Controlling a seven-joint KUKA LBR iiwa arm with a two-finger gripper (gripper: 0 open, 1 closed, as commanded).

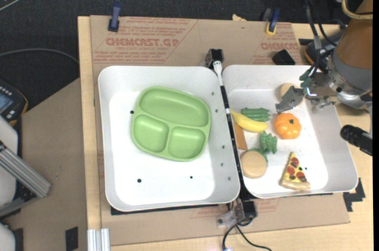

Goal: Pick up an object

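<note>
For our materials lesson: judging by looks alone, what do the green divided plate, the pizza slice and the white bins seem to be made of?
Green divided plate: probably moulded plastic, matte, one even colour with soft rounded edges.
Pizza slice: likely toy plastic or rubber; flat painted-looking toppings, too small to be sure.
White bins: apparently thin formed plastic, smooth with a slight sheen and rounded corners.

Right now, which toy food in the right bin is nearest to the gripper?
The orange pumpkin, just below the gripper. The banana, pizza slice and cookie lie farther away.
</note>
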